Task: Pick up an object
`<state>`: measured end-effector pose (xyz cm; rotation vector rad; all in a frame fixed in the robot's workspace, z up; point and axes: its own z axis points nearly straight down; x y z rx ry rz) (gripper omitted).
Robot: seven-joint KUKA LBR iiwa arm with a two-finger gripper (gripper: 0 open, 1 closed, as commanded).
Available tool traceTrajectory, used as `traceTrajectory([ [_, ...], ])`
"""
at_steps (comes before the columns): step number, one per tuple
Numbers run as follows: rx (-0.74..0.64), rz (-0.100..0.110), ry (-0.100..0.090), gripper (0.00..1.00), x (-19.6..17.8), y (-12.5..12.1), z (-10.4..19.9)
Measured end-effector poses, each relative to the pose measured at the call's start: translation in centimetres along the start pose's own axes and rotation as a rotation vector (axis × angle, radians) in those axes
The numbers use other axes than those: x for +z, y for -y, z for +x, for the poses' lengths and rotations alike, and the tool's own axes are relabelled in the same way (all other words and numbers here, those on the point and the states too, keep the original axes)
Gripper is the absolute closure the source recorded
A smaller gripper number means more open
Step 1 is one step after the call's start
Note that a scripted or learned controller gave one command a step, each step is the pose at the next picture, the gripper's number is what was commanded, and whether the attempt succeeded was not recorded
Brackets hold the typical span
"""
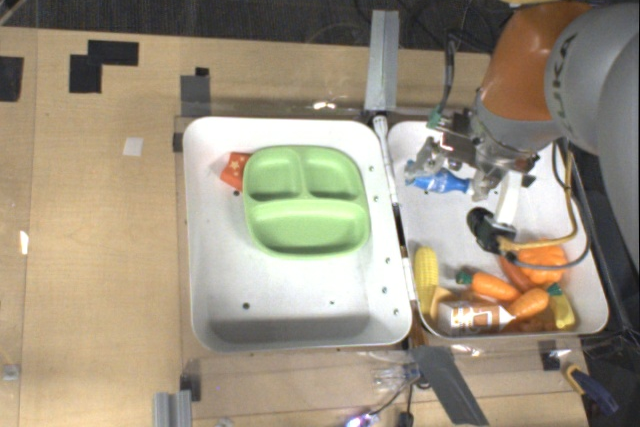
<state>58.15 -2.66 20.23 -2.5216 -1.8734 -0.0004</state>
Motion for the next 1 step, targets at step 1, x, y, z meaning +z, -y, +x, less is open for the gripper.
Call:
traceTrajectory([
  [1,0.006,-0.002,0.000,1.00,1.76,-1.92,1.05],
])
